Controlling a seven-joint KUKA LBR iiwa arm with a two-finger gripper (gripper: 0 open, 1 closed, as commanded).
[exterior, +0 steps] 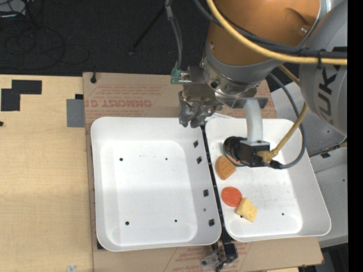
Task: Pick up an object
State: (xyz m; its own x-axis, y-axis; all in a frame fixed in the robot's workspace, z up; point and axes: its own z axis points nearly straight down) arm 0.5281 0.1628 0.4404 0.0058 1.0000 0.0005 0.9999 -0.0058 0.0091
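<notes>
i see the arm (258,35) reaching in from the right, its orange band high over the far end of the right bin (317,211). the hand (194,117) hangs at the far end of the seam where the two bins meet, above their rims. from this angle i cannot tell whether it is spread or pressed together.

three small things lie on the floor of the right bin, all toward its left side and all clear of the hand. closest to the hand is a tan piece (225,167), squarish with rounded corners and a faint grid on its face, lying flat just beside the seam. nearer the camera is a red-orange disc (231,196), round, flat and plain, a little apart from the tan piece. right up against the disc's near right edge sits a pale yellow wedge (247,209), blocky, with one lighter face turned up.

the left bin (142,180) is white with a few small dark dots on its floor. both bins rest on a brown cardboard sheet (122,98) with red print, on the pale wooden bench (39,163).
</notes>
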